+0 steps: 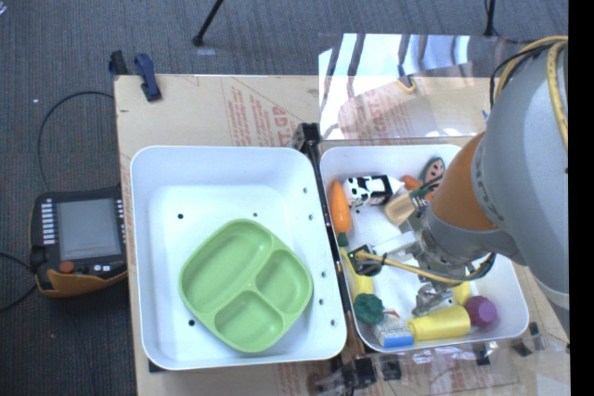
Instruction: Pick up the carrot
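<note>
- The jaws (432,297) hang low in the right bin (516,278), near that bin's front wall, right above the yellow bottle (442,324). From my feed I cannot tell how they stand, and I see nothing gripped in them.
- The carrot (341,206) lies against the right bin's left wall, toward its back corner, well apart from the jaws. It looks untouched, so I judge the pick has not begun.
- Beside the carrot, deeper into the right bin, sits a black-and-white toy (370,190), and a tan block (401,208) lies further along.
- At the right bin's front I see a green piece (368,307) near the left wall and a purple ball (481,311) toward the right wall, with the yellow bottle between them.
- The grey arm (524,172) with its orange band covers the right bin's far side.
- Left of the right bin, the other white bin (158,190) holds a green divided plate (246,285).
- The counter (223,111) carries both bins.
- What is left, as I judge it: cross to the left wall, come down over the carrot, close, and lift. All of the task is ahead.
</note>
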Robot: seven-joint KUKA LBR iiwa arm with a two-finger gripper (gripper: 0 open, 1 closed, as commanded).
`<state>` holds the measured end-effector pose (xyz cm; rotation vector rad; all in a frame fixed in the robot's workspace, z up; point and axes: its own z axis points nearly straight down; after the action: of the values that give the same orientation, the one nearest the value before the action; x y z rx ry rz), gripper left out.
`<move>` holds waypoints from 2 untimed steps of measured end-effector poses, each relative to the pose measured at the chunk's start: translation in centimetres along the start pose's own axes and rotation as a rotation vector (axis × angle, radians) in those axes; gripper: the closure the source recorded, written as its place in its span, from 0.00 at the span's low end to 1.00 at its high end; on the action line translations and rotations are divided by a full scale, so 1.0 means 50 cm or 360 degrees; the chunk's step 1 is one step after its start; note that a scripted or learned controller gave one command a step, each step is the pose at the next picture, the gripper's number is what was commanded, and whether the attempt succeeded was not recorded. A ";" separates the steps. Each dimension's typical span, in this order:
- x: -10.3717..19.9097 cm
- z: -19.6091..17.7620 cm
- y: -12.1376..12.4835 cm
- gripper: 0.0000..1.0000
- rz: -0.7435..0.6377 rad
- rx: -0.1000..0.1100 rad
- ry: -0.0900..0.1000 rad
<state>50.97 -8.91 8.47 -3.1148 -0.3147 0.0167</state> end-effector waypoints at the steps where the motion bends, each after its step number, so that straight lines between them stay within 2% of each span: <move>1: 0.101 0.000 0.018 0.00 -0.0001 -0.0003 -0.0002; 2: 0.097 -0.012 0.015 1.00 -0.0006 0.0014 -0.0022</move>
<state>55.88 -8.70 9.02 -3.1063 -0.3201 0.0397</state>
